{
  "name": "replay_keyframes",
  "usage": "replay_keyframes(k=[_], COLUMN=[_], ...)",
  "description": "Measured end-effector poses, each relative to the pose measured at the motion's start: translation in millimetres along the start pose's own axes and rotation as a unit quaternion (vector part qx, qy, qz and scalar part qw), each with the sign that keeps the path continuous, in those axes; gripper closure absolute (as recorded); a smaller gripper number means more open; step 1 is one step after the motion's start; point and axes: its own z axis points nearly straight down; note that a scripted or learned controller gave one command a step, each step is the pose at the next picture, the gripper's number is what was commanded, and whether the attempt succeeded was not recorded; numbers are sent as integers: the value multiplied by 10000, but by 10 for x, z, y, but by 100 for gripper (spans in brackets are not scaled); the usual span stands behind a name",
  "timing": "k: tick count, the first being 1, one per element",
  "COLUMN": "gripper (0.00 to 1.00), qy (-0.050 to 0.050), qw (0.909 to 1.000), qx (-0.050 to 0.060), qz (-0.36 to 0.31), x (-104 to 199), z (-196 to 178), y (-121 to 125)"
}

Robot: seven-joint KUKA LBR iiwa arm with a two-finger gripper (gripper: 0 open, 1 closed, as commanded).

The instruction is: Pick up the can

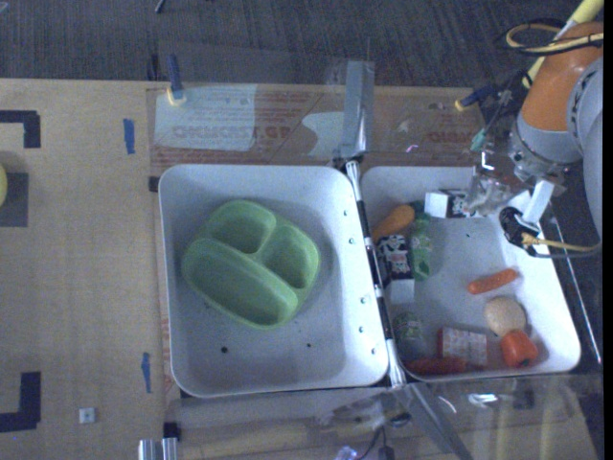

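Logged gripper (487, 197) at the upper right of right bin (565, 353), just beside a small white box (439, 202). Could not tell how far the jaws stood apart: too blurred, and cluttered by cables. Saw nothing clearly held. Took the small greenish cylinder low against that bin's left wall as the can (407, 329), likely upright with its round top to the camera, though too small to be sure. Placed can well apart from gripper, diagonally down and left across the bin. Noted carton (394, 255) above the can along the same wall, red packet (463, 343) just right of it, and carrot (492, 281) out on the bin floor, between can and gripper but off to the right. Judged the pick as not yet begun: needed a long diagonal travel, then a straight descent. Flagged tight clearance, with the wall on one side and the packet on the other. Left bin (172, 257) held only a green tray (251, 262), irrelevant here.
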Motion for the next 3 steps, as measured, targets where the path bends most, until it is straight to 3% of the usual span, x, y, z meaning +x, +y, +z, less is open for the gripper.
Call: replay_keyframes(k=[1,2,3], gripper=[100,100,100], qy=[-14,28,25], qw=[10000,9992,9964], qx=[14,-252,-135], qz=[-24,313,833], x=[17,-27,13], z=[-77,139,94], y=[-3,142,63])
